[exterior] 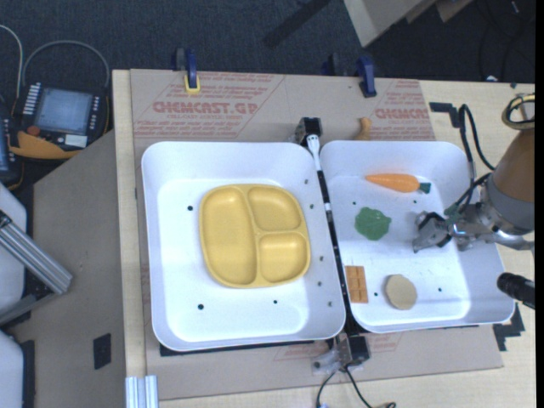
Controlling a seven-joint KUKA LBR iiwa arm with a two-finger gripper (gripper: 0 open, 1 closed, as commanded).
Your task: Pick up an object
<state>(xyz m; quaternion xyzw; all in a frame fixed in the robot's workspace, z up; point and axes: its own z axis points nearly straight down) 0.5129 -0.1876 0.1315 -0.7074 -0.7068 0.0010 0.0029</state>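
Observation:
The right bin (442,155) holds an orange carrot (393,182) at the back, a green leafy piece (372,223) in the middle, a round tan disc (400,291) near the front and a small orange-brown block (355,283) at its front left edge. My gripper (422,232) reaches in from the right and sits low over the bin floor, to the right of the green piece and apart from it. Its two dark fingers (422,221) are spread, and nothing lies between them.
The left bin (170,177) holds a yellow three-compartment plate (255,234). A black divider strip (323,202) runs between the two bins. Cables (467,134) hang by the arm at the right bin's far right rim.

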